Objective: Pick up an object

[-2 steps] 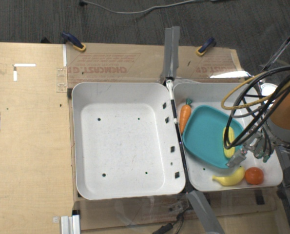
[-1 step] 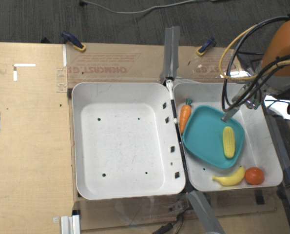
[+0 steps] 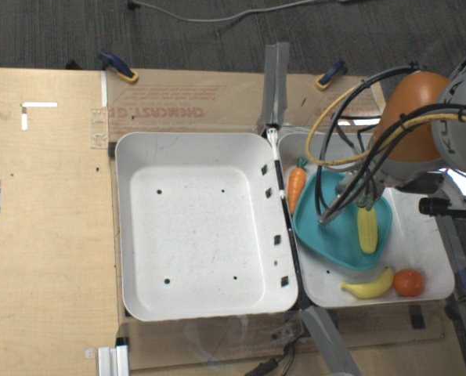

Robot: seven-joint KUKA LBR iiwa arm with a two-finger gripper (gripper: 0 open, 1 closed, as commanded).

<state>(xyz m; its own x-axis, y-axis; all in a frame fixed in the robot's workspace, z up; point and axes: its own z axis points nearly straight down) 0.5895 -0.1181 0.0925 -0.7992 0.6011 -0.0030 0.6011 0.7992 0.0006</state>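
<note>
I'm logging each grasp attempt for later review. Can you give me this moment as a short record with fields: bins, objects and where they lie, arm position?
left bin: white, shallow, beside the right one
right bin: white, holds all the objects
teal plate: in the right bin
corn cob: on the teal plate
carrot: at the right bin's left wall, beside the plate
banana: near the bin's front edge
tomato: just right of the banana
arm: over the right bin, cables hanging across the plate

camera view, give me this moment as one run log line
arm: over right bin | tool: above corn on teal plate | carrot, banana, tomato: in right bin
</note>
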